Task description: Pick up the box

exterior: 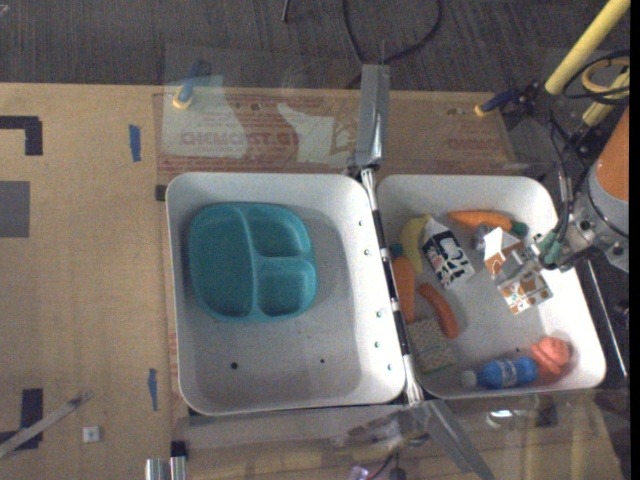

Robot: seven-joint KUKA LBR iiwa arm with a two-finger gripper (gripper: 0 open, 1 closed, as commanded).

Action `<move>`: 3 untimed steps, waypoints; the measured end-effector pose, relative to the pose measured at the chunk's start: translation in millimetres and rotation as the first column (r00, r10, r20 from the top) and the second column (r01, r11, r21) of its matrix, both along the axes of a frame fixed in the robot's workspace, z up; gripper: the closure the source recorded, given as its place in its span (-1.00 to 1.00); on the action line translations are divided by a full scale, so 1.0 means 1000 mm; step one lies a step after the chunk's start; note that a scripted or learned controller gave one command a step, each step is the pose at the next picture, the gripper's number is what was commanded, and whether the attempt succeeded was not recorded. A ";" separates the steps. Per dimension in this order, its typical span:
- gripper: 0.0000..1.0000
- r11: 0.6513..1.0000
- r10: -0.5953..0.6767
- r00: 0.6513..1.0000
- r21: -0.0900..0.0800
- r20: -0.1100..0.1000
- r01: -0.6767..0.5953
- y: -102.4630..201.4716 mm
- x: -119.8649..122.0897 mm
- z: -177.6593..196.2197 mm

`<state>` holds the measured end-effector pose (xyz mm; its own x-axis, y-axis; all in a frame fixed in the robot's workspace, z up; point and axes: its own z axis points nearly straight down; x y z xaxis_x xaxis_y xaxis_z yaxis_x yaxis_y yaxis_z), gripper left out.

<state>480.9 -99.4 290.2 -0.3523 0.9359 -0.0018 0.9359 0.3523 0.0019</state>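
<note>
Two white bins are seen side by side from the overhead camera. The left bin (pixel 200 368) is occupied by a teal divided plate (pixel 252 260). In the right bin (pixel 570 368), near its right wall, the gripper (pixel 545 251) is seen low over a small white box with orange patches (pixel 524 292); whether the box is touched or gripped cannot be told, and the opening of the gripper cannot be judged from this view. Another small orange-and-white carton (pixel 497 250) lies just left of the gripper. Elsewhere in that bin are found a black-and-white carton (pixel 447 252), a yellow banana (pixel 414 232), a carrot (pixel 480 220), two orange sausage-shaped pieces (pixel 404 286), a blue bottle (pixel 505 373) and a pink rounded item (pixel 551 354).
</note>
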 end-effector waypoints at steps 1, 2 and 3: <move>1.00 1.000 0.019 1.000 0.001 -0.003 -0.019 0.083 -0.001 -0.023; 1.00 0.995 0.095 0.995 0.001 -0.001 -0.095 0.128 -0.001 0.066; 1.00 0.998 0.069 0.998 0.001 -0.003 -0.069 0.114 -0.001 -0.029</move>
<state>479.5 14.3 260.7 -0.4160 0.9094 -0.0001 0.9094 0.4160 -0.0005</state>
